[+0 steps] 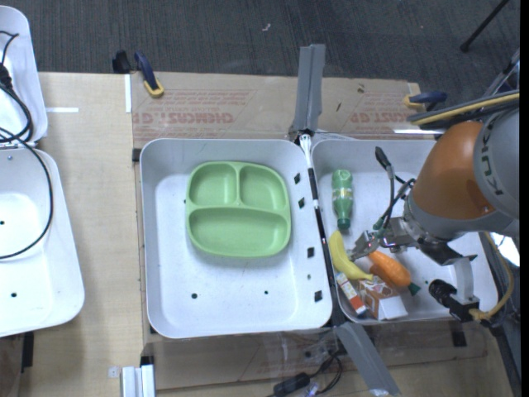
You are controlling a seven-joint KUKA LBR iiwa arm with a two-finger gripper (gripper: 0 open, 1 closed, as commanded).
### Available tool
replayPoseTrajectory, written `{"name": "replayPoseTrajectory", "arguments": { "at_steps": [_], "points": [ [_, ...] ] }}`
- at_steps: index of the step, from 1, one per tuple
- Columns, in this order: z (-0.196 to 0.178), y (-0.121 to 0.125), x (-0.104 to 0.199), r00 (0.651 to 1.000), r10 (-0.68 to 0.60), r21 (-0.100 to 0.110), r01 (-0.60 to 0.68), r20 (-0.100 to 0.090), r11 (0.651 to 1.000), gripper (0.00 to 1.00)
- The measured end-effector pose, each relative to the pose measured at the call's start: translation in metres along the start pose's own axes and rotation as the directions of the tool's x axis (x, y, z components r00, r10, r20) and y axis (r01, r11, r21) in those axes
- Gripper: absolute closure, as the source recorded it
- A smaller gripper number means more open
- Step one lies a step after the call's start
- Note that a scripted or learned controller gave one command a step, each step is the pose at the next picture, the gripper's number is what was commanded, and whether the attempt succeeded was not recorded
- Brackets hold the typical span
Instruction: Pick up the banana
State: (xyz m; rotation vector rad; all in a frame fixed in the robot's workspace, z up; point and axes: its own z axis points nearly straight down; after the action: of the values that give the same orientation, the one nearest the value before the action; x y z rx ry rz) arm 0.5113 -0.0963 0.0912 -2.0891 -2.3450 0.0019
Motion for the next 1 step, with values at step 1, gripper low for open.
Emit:
{"name": "replayPoseTrajectory", "arguments": {
  "at_steps": [1],
  "points": [
    [0.0, 0.0, 0.0, 1.0, 0.0, 0.0, 0.0, 0.0, 1.0, 0.0]
  ]
}}
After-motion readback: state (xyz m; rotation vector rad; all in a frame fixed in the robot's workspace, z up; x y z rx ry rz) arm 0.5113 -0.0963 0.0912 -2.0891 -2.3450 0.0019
